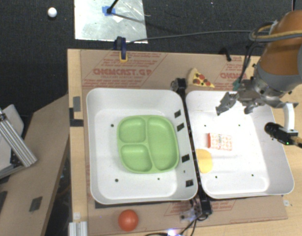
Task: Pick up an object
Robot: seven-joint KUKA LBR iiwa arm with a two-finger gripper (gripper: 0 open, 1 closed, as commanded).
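In the right bin (268,181) lie a small white packet with red print (220,141) and a yellow round piece (205,161) near the bin's left wall. My gripper (236,103) hangs over the bin's far part, up and to the right of the packet, its two dark fingers spread apart with nothing between them. A green divided plate (147,143) lies in the left bin (101,181).
A pizza-slice toy (200,78) lies on the board behind the bins. An orange-red ball (127,220) sits in front of the left bin. A black part on a white bracket (281,132) juts over the right bin's right side. A blue clamp (121,47) stands at the board's far edge.
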